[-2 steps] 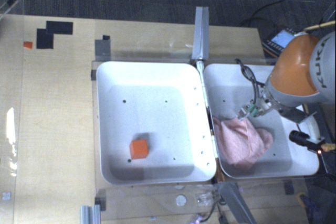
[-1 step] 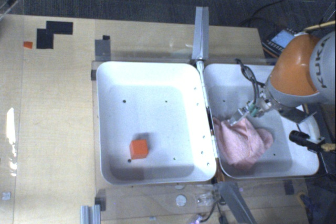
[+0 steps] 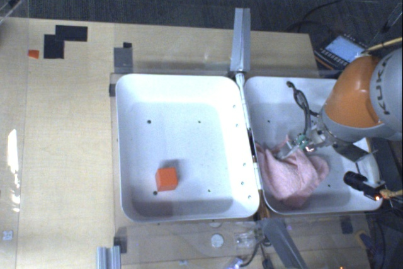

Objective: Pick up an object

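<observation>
two shallow white bins sit side by side on the pale wooden surface point(image 3: 63, 135). the left bin point(image 3: 182, 91) holds a small orange block point(image 3: 167, 179), lying on the floor of the bin toward its near left part, well apart from the walls and from the arm.

the right bin point(image 3: 277, 104) holds a pink cloth point(image 3: 291, 174), crumpled in a loose heap against the bin's near left corner, close beside the divider between the two bins. its upper edge rises in a fold toward the arm's tool.

the grey arm with its orange band point(image 3: 352, 101) reaches in from the right, over the right bin. the jaws point(image 3: 301, 143) are down at the top edge of the pink cloth, touching or just above its raised fold. the tool is small and partly mixed with cables here, so i cannot tell how far the jaws are spread, nor whether any cloth lies between them.

a grey metal post point(image 3: 241, 41) stands at the far end of the gap between the bins. black patches point(image 3: 62, 39) and a small orange marker point(image 3: 33, 54) lie on the surface at far left.
</observation>
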Robot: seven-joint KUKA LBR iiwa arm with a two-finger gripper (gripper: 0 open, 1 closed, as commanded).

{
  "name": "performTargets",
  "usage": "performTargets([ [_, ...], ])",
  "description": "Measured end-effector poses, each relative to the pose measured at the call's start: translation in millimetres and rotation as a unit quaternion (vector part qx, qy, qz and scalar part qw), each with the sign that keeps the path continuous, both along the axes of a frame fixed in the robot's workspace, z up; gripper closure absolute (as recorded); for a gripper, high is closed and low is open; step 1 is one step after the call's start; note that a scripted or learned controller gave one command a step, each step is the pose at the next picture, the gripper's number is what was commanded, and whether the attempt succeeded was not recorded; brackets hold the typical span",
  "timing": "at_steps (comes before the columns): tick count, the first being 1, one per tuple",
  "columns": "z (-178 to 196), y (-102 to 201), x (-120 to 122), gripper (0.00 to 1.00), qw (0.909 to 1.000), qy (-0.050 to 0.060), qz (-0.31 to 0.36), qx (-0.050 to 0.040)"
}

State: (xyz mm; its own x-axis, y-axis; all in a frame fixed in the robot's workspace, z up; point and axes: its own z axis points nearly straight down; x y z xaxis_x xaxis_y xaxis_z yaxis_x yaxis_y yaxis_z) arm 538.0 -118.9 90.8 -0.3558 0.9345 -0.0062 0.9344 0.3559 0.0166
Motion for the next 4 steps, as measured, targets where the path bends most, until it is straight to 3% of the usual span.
performTargets([
  [1, 14, 0, 4, 1.0, 1.0, -0.006, 0.001, -0.0015],
  [2, 116, 30, 20, 1.0, 1.0, 0.004, -0.003, -0.0006],
  [3, 116, 30, 20, 0.0, 1.0, 0.004, -0.003, -0.0006],
  [4, 9, 2, 28, 0.0, 0.9993, 0.002, 0.037, -0.0015],
])
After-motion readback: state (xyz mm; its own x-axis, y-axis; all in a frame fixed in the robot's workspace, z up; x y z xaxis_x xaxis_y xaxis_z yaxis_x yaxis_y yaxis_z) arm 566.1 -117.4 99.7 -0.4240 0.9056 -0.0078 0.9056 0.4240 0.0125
